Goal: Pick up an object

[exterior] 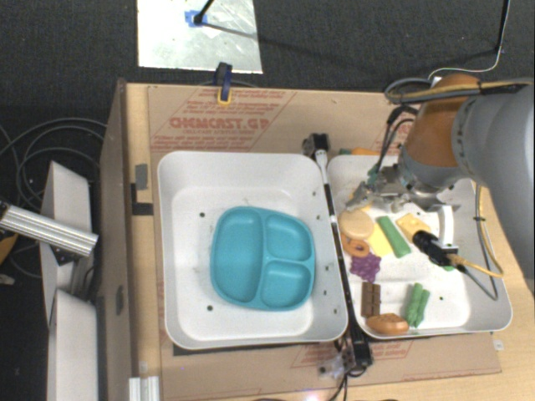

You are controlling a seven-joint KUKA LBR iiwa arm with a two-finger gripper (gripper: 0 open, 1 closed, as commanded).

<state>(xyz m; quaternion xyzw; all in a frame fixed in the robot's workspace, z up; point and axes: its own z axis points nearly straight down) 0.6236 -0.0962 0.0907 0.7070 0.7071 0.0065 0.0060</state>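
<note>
My gripper (374, 189) hangs over the upper left part of the right bin (489, 307), on the grey arm that comes in from the right. Just below it lie a tan round piece (357, 222) and an orange ring (357, 246). Beside these are a yellow piece (382, 241), a green stick (393, 235) and a yellow wedge (411, 224). Lower down lie a purple grape bunch (364, 266), a brown bar (371, 296), a green vegetable (415, 302) and a brown roll (386, 324). Nothing shows between the gripper and these objects.
The left bin (180, 224) holds a blue divided plate (263, 257). A small orange item (364, 151) lies at the right bin's far rim. The wall between the two bins runs just left of the gripper. Cardboard lies under both bins.
</note>
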